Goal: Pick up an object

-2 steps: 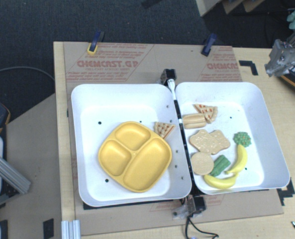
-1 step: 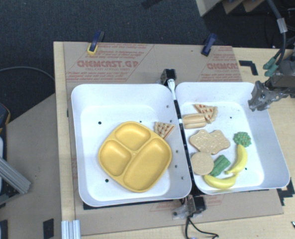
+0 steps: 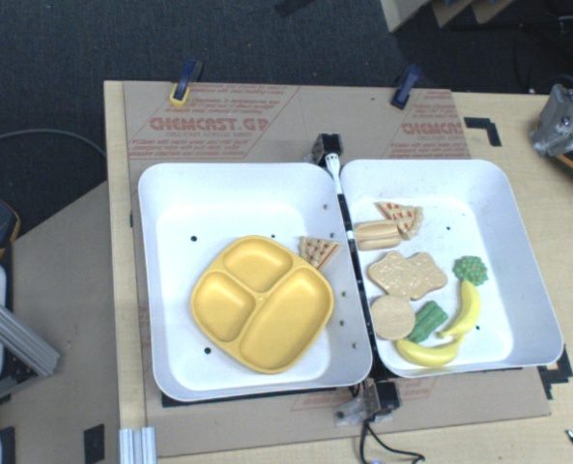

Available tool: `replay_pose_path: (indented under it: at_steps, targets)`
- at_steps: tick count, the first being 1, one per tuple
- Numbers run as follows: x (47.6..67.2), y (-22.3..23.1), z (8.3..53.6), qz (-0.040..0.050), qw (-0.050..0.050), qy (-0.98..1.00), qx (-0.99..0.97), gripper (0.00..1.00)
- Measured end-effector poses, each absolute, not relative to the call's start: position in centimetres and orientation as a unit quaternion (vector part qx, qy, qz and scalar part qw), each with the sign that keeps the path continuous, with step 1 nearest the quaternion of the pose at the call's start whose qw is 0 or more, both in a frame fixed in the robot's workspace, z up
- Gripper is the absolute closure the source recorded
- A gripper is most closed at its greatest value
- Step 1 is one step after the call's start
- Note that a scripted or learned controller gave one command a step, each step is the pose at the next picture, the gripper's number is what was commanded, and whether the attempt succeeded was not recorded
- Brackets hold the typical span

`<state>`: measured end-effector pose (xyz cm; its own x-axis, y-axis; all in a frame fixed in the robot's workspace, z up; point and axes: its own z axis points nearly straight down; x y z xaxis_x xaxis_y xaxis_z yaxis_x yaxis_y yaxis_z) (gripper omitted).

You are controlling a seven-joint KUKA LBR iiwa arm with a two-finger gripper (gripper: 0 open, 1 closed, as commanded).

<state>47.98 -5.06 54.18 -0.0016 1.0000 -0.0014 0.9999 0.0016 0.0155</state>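
The left bin (image 3: 170, 259) holds a yellow divided plate (image 3: 262, 303) and a small waffle wedge (image 3: 317, 251) by the plate's upper right rim. In the right bin (image 3: 513, 259) lie a pizza slice (image 3: 402, 215), a hot dog bun (image 3: 377, 234), a tan cracker (image 3: 407, 274), a round biscuit (image 3: 392, 317), a green vegetable piece (image 3: 427, 321), a banana (image 3: 452, 334) and a broccoli floret (image 3: 471, 270). A grey metal part, apparently my gripper (image 3: 561, 122), sits at the far right edge, outside and above the right bin, away from every object.
Both bins rest on a cardboard sheet (image 3: 267, 114) held by clamps at the back. A black divider strip (image 3: 349, 249) runs between the bins. Cables and dark floor lie to the left; a wooden board shows at the top right.
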Motion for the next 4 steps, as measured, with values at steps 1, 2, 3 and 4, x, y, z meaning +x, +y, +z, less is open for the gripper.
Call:
replay_pose_path:
  at_steps: [1,2,3,4]
  targets:
    - [47.8,-7.3,41.8,-0.0044,-0.005,0.706,0.708,1.00]
    - [49.1,-7.9,54.3,0.0050,0.007,0.707,0.707,1.00]
    - [47.8,-10.6,41.0,-0.0044,-0.006,0.706,0.708,1.00]
    - [48.7,-9.5,54.3,0.0052,0.007,0.708,0.706,1.00]
